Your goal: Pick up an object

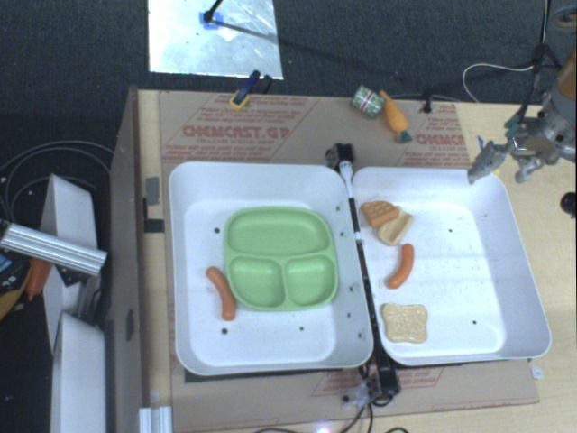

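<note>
A sausage (221, 293) lies at about seven o'clock of a green divided tray (280, 258) in the left bin (194, 242), touching the tray's edge. In the right bin (505, 269), a croissant-like piece (380, 213) and a bread roll (395, 228) touch at ten o'clock; a second sausage (401, 266) lies just below them, a toast slice (405, 323) at seven o'clock. The gripper (505, 158) hovers above the right bin's rim at one o'clock, fingers spread wide and empty. These look like light, rigid plastic toys, likely slick; the second sausage, lying apart, seems best pinched across its narrow middle.
</note>
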